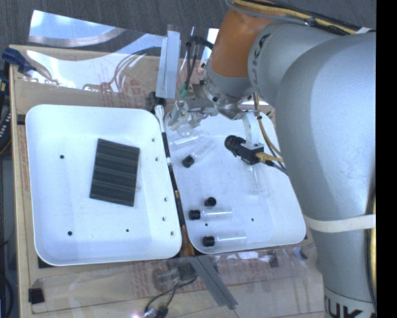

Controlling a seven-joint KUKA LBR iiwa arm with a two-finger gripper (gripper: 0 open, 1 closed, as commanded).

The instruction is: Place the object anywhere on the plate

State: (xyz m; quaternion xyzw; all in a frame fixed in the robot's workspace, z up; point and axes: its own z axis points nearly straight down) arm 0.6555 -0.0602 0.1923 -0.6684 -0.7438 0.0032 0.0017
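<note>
A dark ribbed rectangular plate [115, 172] lies flat in the middle of the left bin [46, 237]. Several clear vials with black caps lie in the right bin [287, 227]: one vial [193, 154] near the bin's upper left, one vial [211, 213] lower down, and another vial [223, 241] by the front wall. My gripper [180, 116] hangs over the far left corner of the right bin, just above and behind the upper vial. The view does not show anything held in it.
A loose black cap [210, 202] sits mid-bin. A black connector with a cable [242, 148] hangs from the arm over the right bin. The big grey arm covers the right side. A metal bracket [167, 65] stands behind the divide between the bins.
</note>
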